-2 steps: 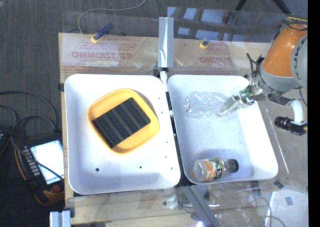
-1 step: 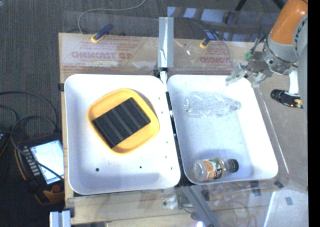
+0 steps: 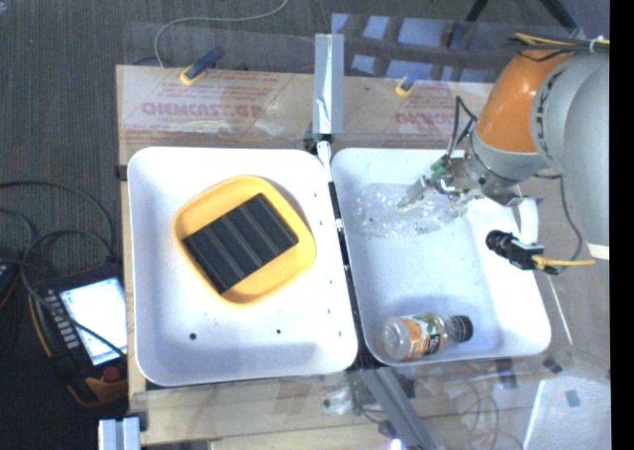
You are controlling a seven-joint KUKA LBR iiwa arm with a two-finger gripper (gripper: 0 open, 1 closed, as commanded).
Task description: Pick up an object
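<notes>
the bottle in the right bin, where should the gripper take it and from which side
Probably from straight above, across the labelled body of the bottle. It lies on its side near the front wall of the right bin, dark cap pointing right, so closing the fingers across its width suits the round shape. The gripper is at the bin's far end.

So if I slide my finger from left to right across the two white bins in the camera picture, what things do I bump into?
Left bin → yellow dish with a black ridged block on it → clear crinkly plastic thing in the right bin → gripper. The bottle overlaps sideways with the plastic and gripper, so it is left out.
</notes>
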